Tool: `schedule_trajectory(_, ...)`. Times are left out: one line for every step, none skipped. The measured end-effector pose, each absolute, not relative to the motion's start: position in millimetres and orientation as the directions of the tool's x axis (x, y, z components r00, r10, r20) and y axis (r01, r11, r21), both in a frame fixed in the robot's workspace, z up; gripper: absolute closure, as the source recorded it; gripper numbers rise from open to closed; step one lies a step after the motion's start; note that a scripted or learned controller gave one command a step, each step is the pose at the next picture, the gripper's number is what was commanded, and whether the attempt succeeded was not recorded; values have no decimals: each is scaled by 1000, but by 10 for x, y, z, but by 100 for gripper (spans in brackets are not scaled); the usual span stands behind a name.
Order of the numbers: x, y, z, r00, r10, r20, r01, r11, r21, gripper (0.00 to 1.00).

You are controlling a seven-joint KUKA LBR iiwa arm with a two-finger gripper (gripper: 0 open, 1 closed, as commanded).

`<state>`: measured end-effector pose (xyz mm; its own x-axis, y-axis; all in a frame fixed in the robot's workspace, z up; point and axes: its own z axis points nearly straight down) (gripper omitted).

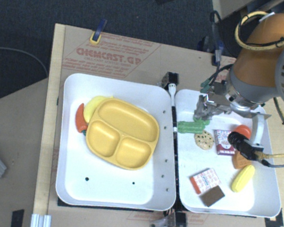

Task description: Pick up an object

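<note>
Directly beneath the gripper [202,115] lies a green pickle-shaped object [191,127], resting flat on the floor of the right bin [263,203] near that bin's upper-left corner. The fingers point down at the green object's right end; whether they touch it, and whether the jaws stand apart or together, cannot be told from this angle. Just right of the green object sits a round cookie [203,140], and beside that a small red-and-white packet [223,142]. A red item [242,131] and an orange-brown item [239,161] lie further right, partly behind a black part of the arm. A yellow banana-like piece [243,178] lies below them. A red-and-white box [205,180] touches a brown block [213,196] near the bin's lower edge. The left bin [64,178] holds a yellow divided tray [122,133], upright, with a red-orange piece [80,119] at its left side.
</note>
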<state>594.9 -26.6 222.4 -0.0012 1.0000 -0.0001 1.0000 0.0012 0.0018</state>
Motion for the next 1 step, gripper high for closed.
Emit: schedule_trajectory(5930,-232,2235,-1,1000,1,1000,1,0,100)
